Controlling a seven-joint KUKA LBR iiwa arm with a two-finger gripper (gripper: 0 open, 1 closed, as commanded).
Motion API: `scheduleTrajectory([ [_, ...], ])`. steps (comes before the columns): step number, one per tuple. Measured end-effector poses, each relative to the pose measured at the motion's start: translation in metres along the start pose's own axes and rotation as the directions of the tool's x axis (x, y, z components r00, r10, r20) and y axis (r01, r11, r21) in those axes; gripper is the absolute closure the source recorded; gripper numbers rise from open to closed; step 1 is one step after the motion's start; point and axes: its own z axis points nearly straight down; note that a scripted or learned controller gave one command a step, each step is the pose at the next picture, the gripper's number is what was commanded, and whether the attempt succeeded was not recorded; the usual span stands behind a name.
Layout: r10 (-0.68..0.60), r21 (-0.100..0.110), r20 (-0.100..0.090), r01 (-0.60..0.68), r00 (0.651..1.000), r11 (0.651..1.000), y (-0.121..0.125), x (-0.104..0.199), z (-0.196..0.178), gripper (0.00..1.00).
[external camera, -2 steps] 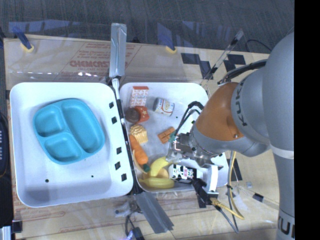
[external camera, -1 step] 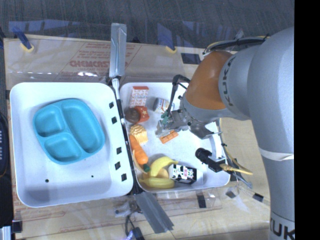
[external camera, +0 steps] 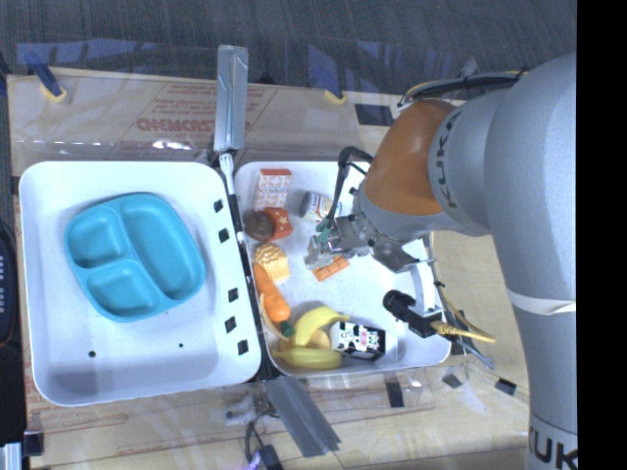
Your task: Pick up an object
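Where food crowds, claw (external camera: 324, 246), perhaps touching card (external camera: 331, 267).

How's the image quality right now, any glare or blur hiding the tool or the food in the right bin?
Camera view: lighting even, shadows soft; mild glare on the left bin's rim; the banana and carrot read clearly; the tool looks small and slightly blurred under the arm.
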Motion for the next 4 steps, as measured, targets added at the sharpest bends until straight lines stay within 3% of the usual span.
scheduleTrajectory([
  [3,0.000,0.000,0.000,0.000,1.000,1.000,0.0000,0.0000,0.0000,0.00],
  [4,-0.004,0.002,0.000,0.004,1.000,1.000,0.0001,0.0000,-0.0097,1.00],
])
